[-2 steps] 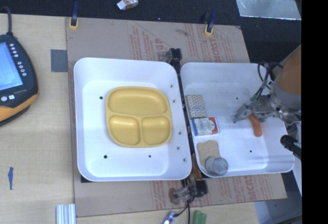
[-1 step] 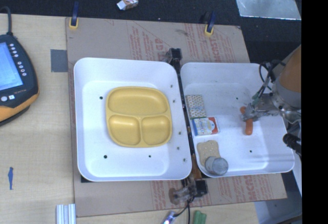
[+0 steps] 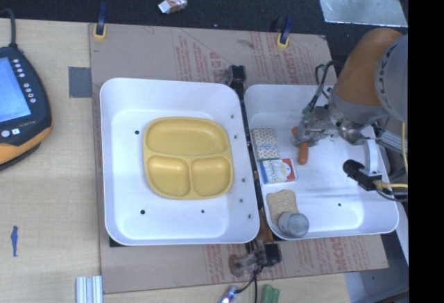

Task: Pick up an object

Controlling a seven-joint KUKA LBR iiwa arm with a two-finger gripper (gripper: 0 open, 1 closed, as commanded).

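Observation:
My gripper (image 3: 307, 131) hangs over the middle of the right bin (image 3: 347, 215), reaching in from the right. Just below its tip lies a small orange-red stick-shaped object (image 3: 302, 153); I cannot tell whether the gripper touches it. Along the bin's left side lie a patterned packet (image 3: 264, 143), a blue and white box (image 3: 277, 170), a tan square piece (image 3: 280, 200) and a grey round can (image 3: 294, 224).
The left bin (image 3: 125, 218) holds a yellow divided plate (image 3: 187, 157). An orange-edged teach pendant (image 3: 17, 104) lies at the far left of the bench. The arm's grey body and cables (image 3: 371, 114) cover the right bin's right side.

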